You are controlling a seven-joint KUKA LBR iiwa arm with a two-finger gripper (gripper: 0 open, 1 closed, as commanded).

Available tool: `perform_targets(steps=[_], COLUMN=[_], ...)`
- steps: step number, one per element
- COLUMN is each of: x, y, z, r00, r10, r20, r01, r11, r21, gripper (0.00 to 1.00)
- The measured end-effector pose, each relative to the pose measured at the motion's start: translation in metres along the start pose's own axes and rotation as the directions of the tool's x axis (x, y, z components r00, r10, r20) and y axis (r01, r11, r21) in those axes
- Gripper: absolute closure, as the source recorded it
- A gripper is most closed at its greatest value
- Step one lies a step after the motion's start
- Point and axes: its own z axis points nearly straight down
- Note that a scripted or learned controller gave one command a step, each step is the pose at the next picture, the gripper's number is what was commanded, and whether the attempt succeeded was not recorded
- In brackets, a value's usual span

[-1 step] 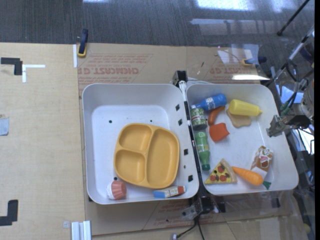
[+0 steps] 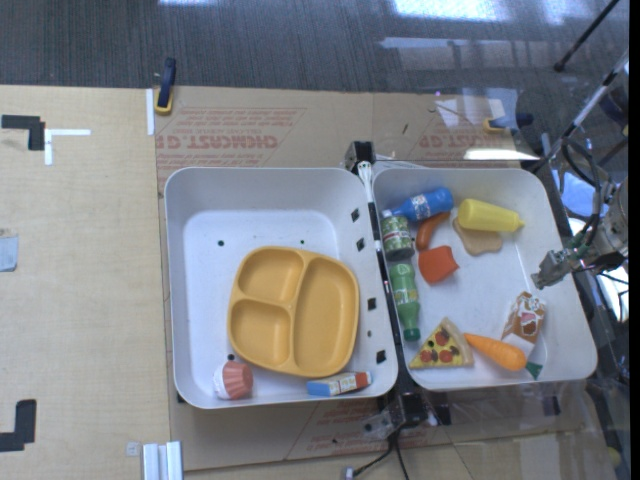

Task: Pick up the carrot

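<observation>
Orange plastic carrot [image 2: 497,352] lies in right shallow white bin [image 2: 556,366], near front corner, beside pizza-slice toy [image 2: 441,348]; long axis runs left-right, green end toward right; metal two-finger gripper [image 2: 556,265] sits above it at bin's right rim, apart; jaw state cannot be told.

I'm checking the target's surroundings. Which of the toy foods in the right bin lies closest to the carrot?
The pizza slice, a triangular wedge lying just left of the carrot near the bin's front edge. The wrapped pastry sits slightly farther, above the carrot.
</observation>
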Motion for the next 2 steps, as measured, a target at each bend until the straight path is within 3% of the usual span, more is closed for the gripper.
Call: perform_targets(steps=[1,2], x=[0.009,0.024], y=[0.003,0.006], z=[0.013,0.038], r00=[0.968,0.906], r10=[-0.251,-0.422], r20=[0.002,0.001], r01=[0.251,0.422], r11=[0.968,0.906], r21=[-0.002,-0.002], gripper=[0.0,0.0])
